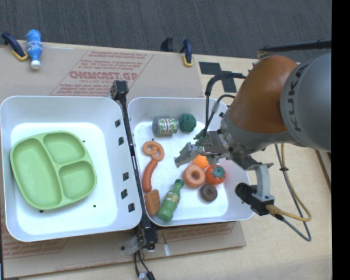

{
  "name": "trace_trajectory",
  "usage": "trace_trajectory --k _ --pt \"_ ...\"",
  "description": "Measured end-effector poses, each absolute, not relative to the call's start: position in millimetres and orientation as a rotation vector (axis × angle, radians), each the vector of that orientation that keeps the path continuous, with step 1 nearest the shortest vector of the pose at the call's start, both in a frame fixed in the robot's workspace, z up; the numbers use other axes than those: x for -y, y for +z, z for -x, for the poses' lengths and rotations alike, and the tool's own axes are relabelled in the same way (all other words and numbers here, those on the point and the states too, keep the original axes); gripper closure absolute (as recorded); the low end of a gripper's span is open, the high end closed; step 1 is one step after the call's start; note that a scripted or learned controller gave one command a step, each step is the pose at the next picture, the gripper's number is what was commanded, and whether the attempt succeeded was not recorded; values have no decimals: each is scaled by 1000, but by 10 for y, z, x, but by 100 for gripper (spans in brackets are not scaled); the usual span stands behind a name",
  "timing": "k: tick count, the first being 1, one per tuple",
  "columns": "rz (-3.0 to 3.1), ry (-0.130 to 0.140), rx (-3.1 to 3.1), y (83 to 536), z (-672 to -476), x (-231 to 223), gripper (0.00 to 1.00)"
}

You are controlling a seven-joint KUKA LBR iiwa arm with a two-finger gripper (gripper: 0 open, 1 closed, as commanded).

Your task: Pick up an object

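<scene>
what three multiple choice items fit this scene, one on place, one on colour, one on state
1. Where is the green tray?
A. left bin
B. right bin
C. on the cardboard

2. What colour is the bottle in the right bin?
A. blue
B. green
C. red

3. How does that bottle rest?
A. upright
B. lying down
C. held by the end effector

Answers:
1 A, the tray sits alone in the left bin.
2 B, its body is green with a yellow label.
3 B, it lies on the bin floor, apart from the end effector.

A robotics lab: clamped cardboard bench [105,74], two white bins [6,156], toy food [193,175].
</scene>
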State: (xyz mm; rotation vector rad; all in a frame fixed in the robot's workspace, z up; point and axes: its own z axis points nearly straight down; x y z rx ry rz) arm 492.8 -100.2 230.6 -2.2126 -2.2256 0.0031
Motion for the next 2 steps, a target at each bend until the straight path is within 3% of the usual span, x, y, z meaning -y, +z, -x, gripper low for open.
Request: trace_trajectory --k 1,2 --pt "2210 8 2226 1058 -5543 1115 0" --pt "2206 8 2232 1168 -5553 1118 100"
